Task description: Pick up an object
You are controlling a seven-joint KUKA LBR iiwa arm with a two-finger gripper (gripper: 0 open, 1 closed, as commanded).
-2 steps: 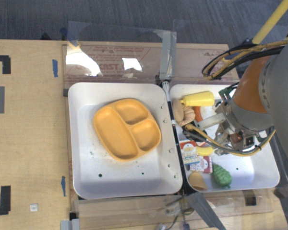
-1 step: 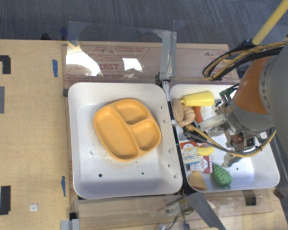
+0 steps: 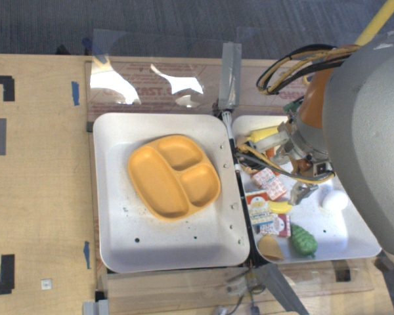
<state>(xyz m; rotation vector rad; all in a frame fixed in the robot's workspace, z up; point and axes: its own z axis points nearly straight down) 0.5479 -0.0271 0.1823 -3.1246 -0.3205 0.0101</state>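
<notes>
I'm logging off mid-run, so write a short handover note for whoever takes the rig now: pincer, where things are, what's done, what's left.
Pincer: low in the right bin, among the clutter; whether it is open or shut can't be told.
Right bin: snack packets, yellow piece, green toy, tan piece, white ball.
Left bin: orange divided plate.
Done: nothing seen lifted.
Left: grab one object and raise it.

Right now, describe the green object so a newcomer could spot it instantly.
Look at the right bin, the one crowded with small items. Near its front edge lies the green bumpy toy, just right of a tan rounded piece. It is the one green, knobbly-textured thing among the packets there.
</notes>
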